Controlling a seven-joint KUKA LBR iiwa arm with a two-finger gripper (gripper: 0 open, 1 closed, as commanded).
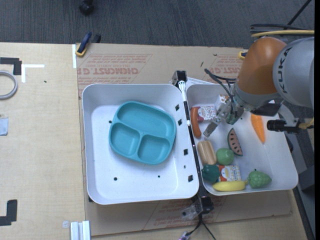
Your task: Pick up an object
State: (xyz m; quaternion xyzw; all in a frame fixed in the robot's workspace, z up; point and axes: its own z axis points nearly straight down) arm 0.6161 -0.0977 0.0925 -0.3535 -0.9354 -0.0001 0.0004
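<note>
Bottom of the frame, right bin (280, 184): along its near wall lie a yellow plastic banana (229, 186), a bumpy green toy vegetable (259, 178) to its right, and a small red-and-white printed packet (231, 172) just above the banana. A dark teal lump (210, 173) sits at the lower left corner, touching a round light-green piece (225, 156).

Further up, a tan bread-roll-shaped toy (206, 152) lies against the divider, with a red sausage-like piece (195, 121) above it. A watermelon-slice toy (235, 142) rests mid-bin; an orange carrot-like wedge (258, 127) lies toward the right wall. A second red-and-white packet (207, 113) sits by the gripper.

The gripper (214, 125) hangs low in the upper-middle part of this bin, a grey finger slanting down-left between the sausage and the watermelon slice. Nothing is seen between its fingers; whether they are apart or together cannot be told.

Left bin (95, 184): one turquoise three-compartment plastic tray (142, 132), slightly above centre.

Judgement: the step looks like descent or approach over the cluttered bin, no pick yet made. The nearest candidates are the sausage and the upper packet. The next move calls for centring over one item, clear of its neighbours and the divider wall, before closing.
</note>
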